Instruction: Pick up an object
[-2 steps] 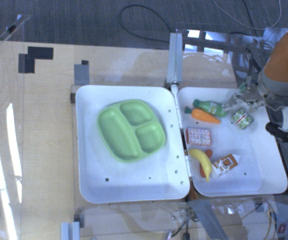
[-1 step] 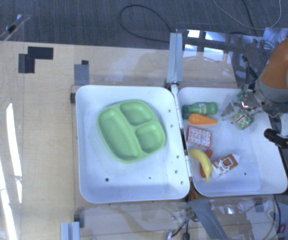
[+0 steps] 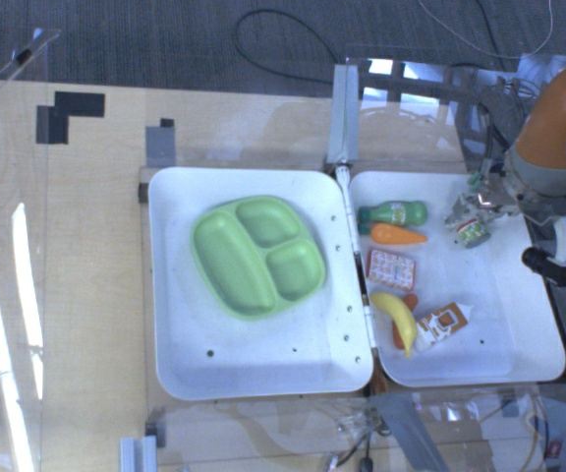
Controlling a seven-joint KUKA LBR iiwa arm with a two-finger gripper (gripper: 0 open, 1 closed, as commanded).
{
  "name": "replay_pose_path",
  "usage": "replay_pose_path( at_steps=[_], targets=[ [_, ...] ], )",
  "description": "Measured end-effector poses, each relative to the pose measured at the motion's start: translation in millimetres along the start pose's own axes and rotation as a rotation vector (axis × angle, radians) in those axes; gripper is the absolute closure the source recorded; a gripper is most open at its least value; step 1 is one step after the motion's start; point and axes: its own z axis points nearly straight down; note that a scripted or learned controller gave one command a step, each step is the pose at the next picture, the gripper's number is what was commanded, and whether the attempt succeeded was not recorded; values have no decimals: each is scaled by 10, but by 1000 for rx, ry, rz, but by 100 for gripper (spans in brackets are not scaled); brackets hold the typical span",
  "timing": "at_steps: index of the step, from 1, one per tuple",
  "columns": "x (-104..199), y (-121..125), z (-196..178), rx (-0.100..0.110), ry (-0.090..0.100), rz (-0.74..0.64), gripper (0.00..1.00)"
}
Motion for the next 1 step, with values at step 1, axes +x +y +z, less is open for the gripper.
replay_pose_path(
  at_steps=[1],
  targets=[
    [24,135,-818,10,2,49,100]
  ],
)
